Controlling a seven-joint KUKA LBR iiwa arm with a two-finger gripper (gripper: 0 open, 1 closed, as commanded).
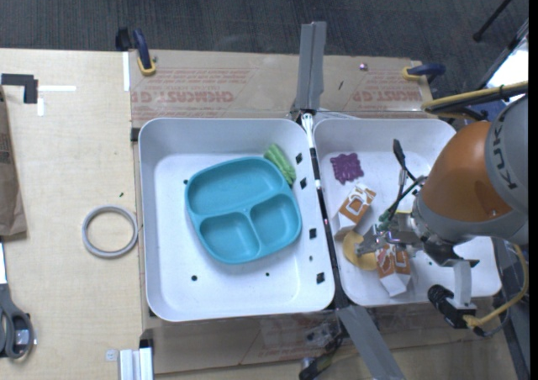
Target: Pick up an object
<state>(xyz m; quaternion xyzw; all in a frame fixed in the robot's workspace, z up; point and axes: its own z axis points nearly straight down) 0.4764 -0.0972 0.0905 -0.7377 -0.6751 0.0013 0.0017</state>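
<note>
Low in the right bin point(471, 286), at the lower right of the frame, the claw point(380, 240) hangs over a small heap of things. Whether it is apart or together I cannot tell, because the metal parts and the things under it run into one another. No object is seen clearly clamped in it.

Just under and beside the claw lie a yellow piece point(360, 250) that looks like toy food and two small cartons point(393, 264) with orange and white print, touching each other. A little higher, another small carton point(356, 204) with an orange pattern lies tilted, near the wall between the bins. Above it, a purple bunch of grapes point(346, 167) lies apart from the heap, in the upper left part of the same bin. A thin dark cable point(402, 166) runs from the wrist upward over the white floor.

The arm point(471, 185) comes in from the right edge, its orange band wide above the grey wrist.

In the left bin point(160, 227), at the centre of the frame, a blue divided plate point(242, 208) with three sections lies flat. A green object point(280, 163) touches its upper right rim.

On the worktop point(67, 160), at the left, a grey ring point(110, 230) lies well apart from the bins, and scissors point(15, 328) lie at the lower left corner.
</note>
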